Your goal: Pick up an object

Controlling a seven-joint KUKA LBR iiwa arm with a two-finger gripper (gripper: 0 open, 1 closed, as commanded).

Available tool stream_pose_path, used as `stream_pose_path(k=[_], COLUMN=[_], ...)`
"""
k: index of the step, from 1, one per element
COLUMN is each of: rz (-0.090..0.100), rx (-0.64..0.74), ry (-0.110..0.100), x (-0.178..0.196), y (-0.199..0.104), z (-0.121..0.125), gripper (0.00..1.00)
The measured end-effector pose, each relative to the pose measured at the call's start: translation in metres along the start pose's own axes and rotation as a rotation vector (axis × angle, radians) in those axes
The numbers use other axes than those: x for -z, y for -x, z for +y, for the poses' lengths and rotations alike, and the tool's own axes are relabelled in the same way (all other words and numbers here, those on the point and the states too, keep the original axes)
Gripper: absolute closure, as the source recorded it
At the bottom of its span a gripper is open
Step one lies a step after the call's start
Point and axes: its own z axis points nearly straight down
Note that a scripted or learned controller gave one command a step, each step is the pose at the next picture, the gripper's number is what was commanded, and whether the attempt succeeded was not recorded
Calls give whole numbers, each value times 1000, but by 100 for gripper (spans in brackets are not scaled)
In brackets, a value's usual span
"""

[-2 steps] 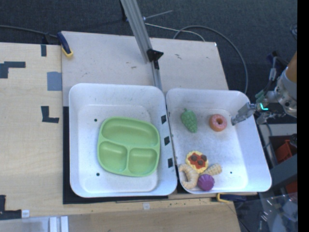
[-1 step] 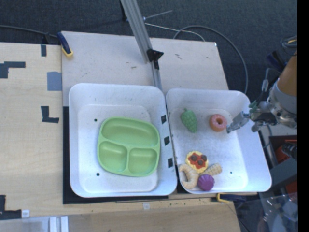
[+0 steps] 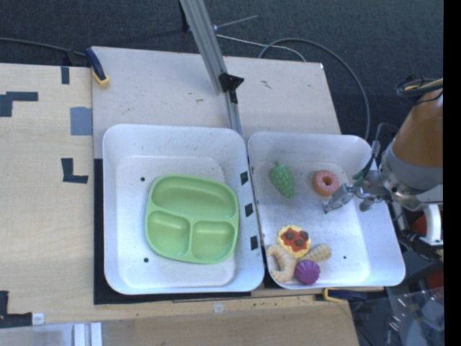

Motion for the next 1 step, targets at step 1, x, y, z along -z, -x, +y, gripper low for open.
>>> stream_pose_path(k=[1], rz=[1], rx=[0], ry=[-1], x=[-64], y=[-5], z=[-4], gripper=[0])
